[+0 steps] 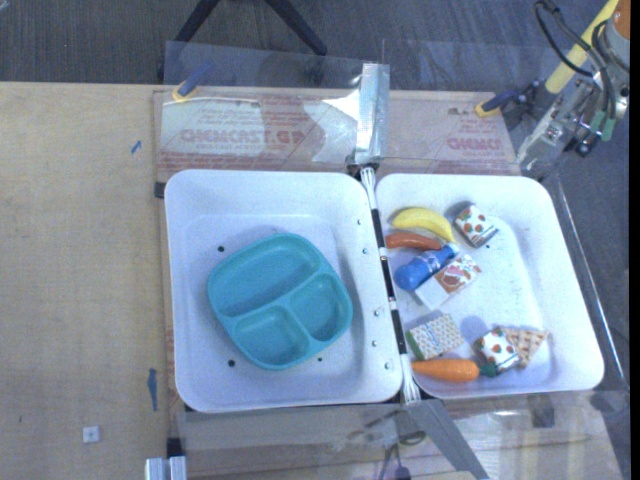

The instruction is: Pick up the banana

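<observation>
The yellow banana [422, 220] lies near the back left corner of the right bin [560, 268], touching an orange sausage-shaped toy [413, 240] just in front of it. My gripper [563, 133] hangs at the upper right, beyond the right bin's back right corner, well away from the banana and high above the bench.
Around the banana lie a blue bottle [423, 268], a small red-and-white packet [476, 226] and a card [456, 275]. A patterned box [434, 336], a carrot [447, 370] and a pizza slice [522, 343] sit near the front. The left bin [200, 218] holds a teal divided plate [280, 300].
</observation>
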`<action>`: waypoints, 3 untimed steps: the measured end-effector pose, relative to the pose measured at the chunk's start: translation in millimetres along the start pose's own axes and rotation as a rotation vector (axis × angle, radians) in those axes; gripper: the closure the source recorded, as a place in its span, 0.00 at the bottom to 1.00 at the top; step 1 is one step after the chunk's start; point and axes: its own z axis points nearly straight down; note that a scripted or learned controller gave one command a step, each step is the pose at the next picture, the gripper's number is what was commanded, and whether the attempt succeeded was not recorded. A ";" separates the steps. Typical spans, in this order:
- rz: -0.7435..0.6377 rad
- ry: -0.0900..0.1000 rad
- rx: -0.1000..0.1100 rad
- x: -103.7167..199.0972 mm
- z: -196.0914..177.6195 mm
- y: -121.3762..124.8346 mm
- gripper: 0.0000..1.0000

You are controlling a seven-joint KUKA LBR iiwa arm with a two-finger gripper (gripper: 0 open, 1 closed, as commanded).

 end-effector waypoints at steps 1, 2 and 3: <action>-0.194 -0.009 -0.002 -15.8 -47.2 -16.2 1.00; -0.365 -0.004 -0.001 -13.7 -2.3 -85.4 1.00; -0.260 -0.009 -0.002 -61.0 -24.4 -49.7 1.00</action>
